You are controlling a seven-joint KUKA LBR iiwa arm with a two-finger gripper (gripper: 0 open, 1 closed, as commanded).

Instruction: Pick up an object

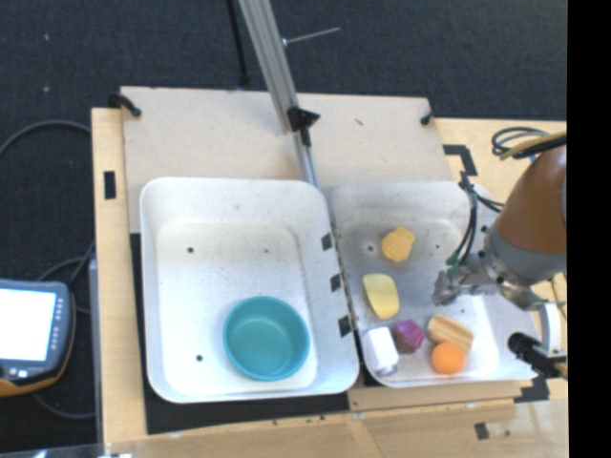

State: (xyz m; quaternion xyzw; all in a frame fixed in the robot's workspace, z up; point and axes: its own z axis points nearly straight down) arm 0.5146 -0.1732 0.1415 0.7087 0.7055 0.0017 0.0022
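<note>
Front row of the right bin: a white cylinder (pixel 382 348), a small purple lump (pixel 410 335), an orange ball (pixel 448 358) and a tan wooden block (pixel 450 330) just above the ball, all bunched up close.
Further back in there: a pale yellow soft block (pixel 381 296) and, above it, a darker yellow crinkly lump (pixel 398 244).
Right bin itself: shallow white tray (pixel 348 218), sitting beside the left one on the table (pixel 220 132).
Left bin: same kind of white tray (pixel 172 256), with a round teal plastic bowl (pixel 267 338) near its front.
Claw (pixel 449 284): over the right side of the right bin, just above the wooden block and right of the pale yellow one. Honestly can't tell if it's released or clenched, and nothing is visibly in it.
Arm: grey and orange (pixel 535 218), coming in from the right.
</note>
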